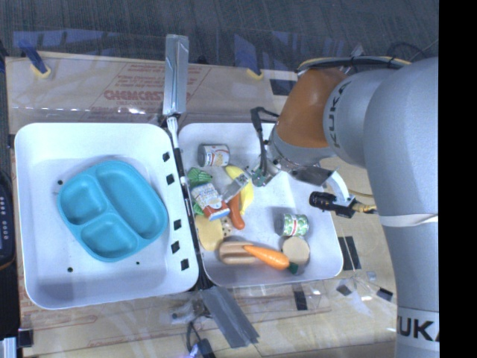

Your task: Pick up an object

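Grey arm (pixel 387 162) over right bin; orange carrot (pixel 266 256), green-tipped.

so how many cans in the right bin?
2. One can lies near the far-left corner of the right bin; the other can lies on the right side, just above a round tan piece. The pile of toys could hide more.

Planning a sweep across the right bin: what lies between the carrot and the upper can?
In the camera view, a banana and red sausage lie between carrot and can.
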Controlling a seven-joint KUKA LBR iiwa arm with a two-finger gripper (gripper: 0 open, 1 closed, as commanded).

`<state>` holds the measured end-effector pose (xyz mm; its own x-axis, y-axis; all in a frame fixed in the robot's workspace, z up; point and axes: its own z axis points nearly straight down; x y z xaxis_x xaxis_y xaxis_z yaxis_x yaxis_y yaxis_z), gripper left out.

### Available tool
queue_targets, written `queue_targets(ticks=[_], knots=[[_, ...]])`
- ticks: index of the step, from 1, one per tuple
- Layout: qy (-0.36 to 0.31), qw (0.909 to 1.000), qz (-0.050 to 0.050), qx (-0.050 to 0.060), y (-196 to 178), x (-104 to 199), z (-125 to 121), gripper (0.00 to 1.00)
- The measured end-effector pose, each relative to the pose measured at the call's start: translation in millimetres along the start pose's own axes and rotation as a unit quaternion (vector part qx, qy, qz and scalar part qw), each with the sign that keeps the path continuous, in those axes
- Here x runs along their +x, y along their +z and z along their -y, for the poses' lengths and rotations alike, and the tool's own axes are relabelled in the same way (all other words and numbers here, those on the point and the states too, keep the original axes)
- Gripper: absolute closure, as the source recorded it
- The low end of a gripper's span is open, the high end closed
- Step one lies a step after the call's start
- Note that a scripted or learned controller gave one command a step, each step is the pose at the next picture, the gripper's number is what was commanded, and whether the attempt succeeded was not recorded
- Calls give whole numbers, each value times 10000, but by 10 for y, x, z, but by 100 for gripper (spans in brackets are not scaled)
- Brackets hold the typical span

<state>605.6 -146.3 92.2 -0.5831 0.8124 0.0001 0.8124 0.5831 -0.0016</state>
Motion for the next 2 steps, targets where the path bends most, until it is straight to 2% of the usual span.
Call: queue_targets(ticks=[1, 2], knots=[[-23, 10000, 2, -7, -107, 4, -18, 100], [502, 9987, 34, -64, -1359, 221, -829, 100]])
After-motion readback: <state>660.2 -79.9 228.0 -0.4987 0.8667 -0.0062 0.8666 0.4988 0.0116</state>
